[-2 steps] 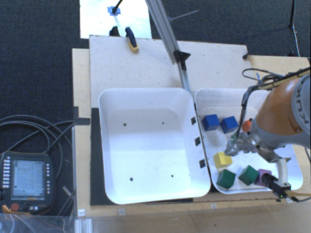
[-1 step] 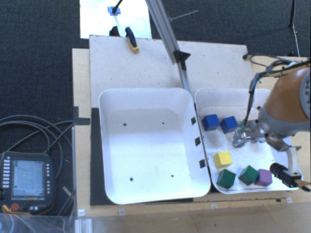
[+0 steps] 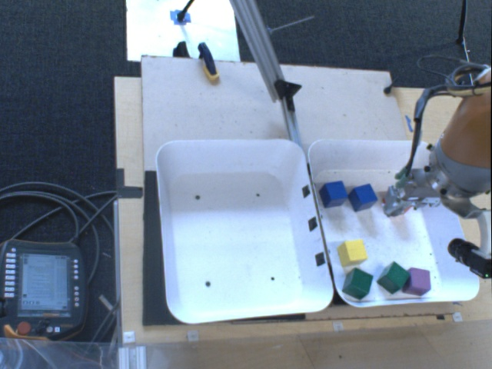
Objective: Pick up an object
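Far off to the left of my pincer [image 3: 394, 204], down on the dark carpet beside the bench, sits the control pad [image 3: 42, 287] with its lit screen, cables [image 3: 58, 198] looping above it. Nearer, but well to my pincer's left, is the left bin [image 3: 173, 167], a shallow white tray with a few dark specks on its floor. Up and to the left of my pincer a blue and yellow clamp [image 3: 207, 61] lies at the far edge of the bench board, and a slanting metal pole [image 3: 257, 37] runs down from the top toward the seam between the two bins.

My pincer hangs over the right bin [image 3: 361, 151], near the bin's upper right part. From this angle I cannot tell whether it is spread or pressed together, and I see nothing pinched in it.

The blocks are all in this right bin. Just beside my pincer on its left is a blue cube [image 3: 363, 197], and a second blue cube [image 3: 333, 194] lies a little farther left. Below and left of my pincer lies a yellow cube [image 3: 353, 252], with a green cube [image 3: 357, 283] under it. Almost straight below my pincer sit another green cube [image 3: 393, 277] and, touching its right side, a purple cube [image 3: 418, 280].
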Controlling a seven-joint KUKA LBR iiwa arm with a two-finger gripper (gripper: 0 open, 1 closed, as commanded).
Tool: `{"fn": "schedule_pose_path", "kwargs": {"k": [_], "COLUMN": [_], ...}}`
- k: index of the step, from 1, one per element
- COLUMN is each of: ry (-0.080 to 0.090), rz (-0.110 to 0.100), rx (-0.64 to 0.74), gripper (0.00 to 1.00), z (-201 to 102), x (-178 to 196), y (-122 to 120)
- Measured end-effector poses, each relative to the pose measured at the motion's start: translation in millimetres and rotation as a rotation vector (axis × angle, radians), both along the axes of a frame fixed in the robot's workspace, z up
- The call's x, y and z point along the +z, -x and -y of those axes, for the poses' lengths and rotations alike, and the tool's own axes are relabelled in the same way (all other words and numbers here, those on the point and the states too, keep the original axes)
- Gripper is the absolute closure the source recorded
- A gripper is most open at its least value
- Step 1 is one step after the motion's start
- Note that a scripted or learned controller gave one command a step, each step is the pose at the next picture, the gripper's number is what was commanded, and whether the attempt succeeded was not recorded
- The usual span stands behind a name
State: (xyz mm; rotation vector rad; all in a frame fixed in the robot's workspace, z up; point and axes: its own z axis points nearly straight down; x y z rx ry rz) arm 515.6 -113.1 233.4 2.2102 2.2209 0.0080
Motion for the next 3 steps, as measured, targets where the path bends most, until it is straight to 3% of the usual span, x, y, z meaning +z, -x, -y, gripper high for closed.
{"fn": "schedule_pose_path", "kwargs": {"k": [1,3], "ry": [-0.001,-0.004], "rz": [-0.005,-0.006], "rx": [-0.001,0.006], "gripper": [1.00,1.00], "z": [0,-92], "x": [8,14], "y": [-1,-67]}}
